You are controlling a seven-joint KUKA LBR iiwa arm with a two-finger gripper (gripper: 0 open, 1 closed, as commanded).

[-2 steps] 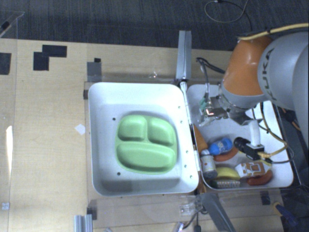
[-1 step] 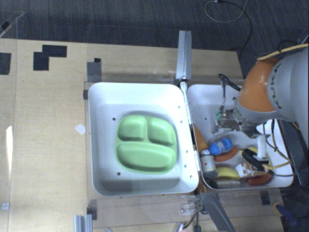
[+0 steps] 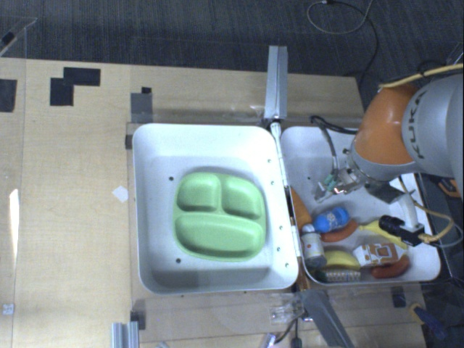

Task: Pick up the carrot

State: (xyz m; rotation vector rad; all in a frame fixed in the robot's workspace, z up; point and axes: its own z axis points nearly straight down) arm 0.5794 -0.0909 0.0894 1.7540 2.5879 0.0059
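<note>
The grey KUKA iiwa arm [image 3: 435, 125] reaches in from the right of the scene, its orange band [image 3: 384, 129] bulging above the wrist. The wrist angles down and to the left, toward the near side, ending in the small two-finger metal gripper [image 3: 330, 187], with thin cables trailing beside it.

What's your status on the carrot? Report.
Tool above right bin, short of carrot. Carrot lies along that bin's left wall. Small can and blue item close beside it.
</note>
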